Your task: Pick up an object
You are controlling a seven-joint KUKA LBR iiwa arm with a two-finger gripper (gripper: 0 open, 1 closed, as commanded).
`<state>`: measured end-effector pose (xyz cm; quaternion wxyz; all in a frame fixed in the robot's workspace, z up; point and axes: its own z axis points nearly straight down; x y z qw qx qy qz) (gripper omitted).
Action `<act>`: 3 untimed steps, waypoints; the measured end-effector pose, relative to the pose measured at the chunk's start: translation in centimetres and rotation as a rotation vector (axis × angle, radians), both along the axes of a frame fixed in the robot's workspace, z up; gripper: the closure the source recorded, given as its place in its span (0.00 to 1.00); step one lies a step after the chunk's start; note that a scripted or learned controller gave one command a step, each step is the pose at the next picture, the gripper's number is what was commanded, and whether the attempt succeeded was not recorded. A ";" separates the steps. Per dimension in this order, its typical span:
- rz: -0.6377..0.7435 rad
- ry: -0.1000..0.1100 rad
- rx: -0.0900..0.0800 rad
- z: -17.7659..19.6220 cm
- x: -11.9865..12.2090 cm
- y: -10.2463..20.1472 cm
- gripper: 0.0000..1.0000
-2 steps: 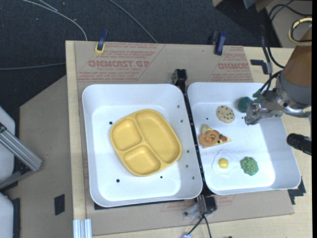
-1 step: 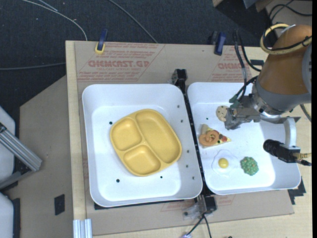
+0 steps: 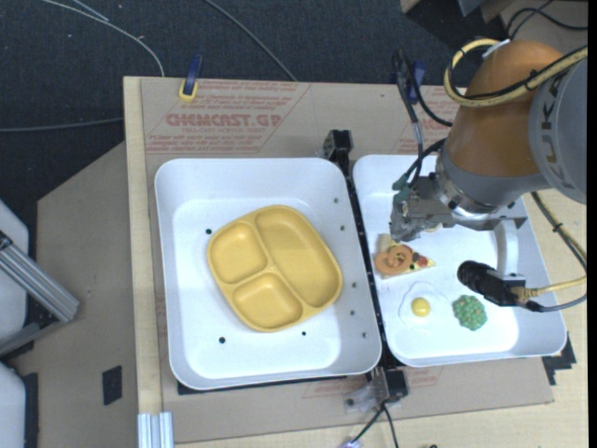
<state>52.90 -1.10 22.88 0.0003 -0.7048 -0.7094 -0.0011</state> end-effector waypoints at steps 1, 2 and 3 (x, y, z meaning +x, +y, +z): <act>0.000 -0.001 -0.001 0.8 -0.4 4.9 1.00; -0.001 0.005 -0.001 -0.7 -1.3 10.2 1.00; -0.006 0.004 -0.002 -0.6 -1.3 10.0 0.00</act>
